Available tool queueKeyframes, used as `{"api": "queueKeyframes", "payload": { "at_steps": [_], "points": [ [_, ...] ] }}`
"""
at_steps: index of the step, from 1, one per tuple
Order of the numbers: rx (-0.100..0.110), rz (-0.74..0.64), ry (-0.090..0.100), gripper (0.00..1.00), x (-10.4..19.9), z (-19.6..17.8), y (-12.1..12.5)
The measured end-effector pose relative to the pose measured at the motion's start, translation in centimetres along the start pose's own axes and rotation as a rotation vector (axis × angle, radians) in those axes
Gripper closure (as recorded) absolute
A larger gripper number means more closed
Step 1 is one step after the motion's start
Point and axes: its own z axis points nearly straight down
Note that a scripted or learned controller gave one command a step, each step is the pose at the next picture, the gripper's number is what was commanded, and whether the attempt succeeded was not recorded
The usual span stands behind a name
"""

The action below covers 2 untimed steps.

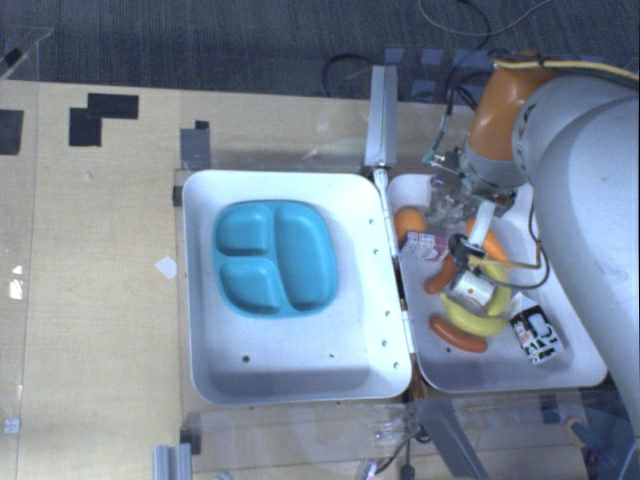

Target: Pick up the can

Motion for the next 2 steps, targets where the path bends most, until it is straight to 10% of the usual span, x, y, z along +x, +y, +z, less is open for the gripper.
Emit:
{"api": "queueKeyframes", "payload": {
  "at_steps": [2],
  "points": [
    [0.001,-0.02,-0.001,1.0,-0.6,-10.0,-1.2]
  ]
}}
